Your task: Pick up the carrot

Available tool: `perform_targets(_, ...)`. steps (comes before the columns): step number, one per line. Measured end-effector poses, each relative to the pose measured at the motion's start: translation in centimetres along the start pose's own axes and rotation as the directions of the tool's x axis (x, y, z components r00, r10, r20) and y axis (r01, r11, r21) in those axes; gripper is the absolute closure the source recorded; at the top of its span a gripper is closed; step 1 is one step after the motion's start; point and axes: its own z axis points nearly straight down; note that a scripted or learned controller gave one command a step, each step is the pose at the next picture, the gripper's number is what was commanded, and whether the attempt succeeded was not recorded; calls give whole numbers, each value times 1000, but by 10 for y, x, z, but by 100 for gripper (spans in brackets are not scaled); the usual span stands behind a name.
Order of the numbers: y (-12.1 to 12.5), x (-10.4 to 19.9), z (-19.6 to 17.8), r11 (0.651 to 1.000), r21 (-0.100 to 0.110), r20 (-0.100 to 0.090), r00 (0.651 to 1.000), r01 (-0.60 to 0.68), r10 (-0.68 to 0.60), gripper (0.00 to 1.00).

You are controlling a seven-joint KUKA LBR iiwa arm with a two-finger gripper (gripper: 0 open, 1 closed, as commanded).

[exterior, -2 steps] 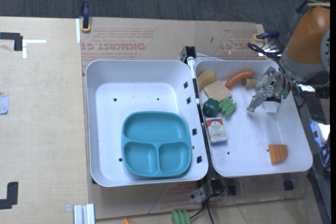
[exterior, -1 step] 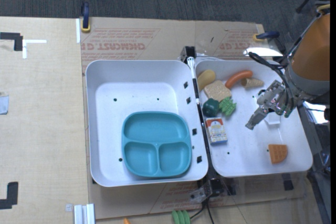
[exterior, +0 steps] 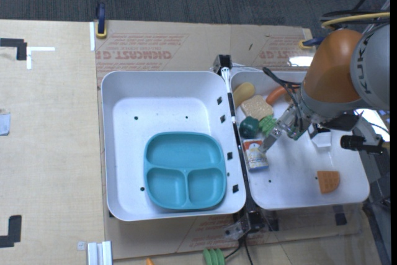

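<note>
The carrot (exterior: 276,95) is a small orange piece lying at the back of the right bin (exterior: 291,192), partly covered by the arm's wrist. My gripper (exterior: 272,138) reaches down and to the left from the orange-banded wrist. It sits in front of the carrot and apart from it, just above a light green vegetable (exterior: 267,125) and a small carton (exterior: 255,155). I see nothing orange at its tip.
Beside the carrot lie a pale yellow item (exterior: 244,91), a slice of bread (exterior: 256,108) and a dark green item (exterior: 249,127). An orange wedge (exterior: 328,181) rests at the front right. The left bin (exterior: 118,133) holds a teal divided plate (exterior: 185,170).
</note>
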Motion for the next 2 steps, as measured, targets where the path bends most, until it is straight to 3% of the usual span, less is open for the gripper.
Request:
perform_targets(1,17,59,-82,991,-1,4,991,132,-132,0)
perform_targets(2,48,163,-81,904,0,-1,904,429,-429,0)
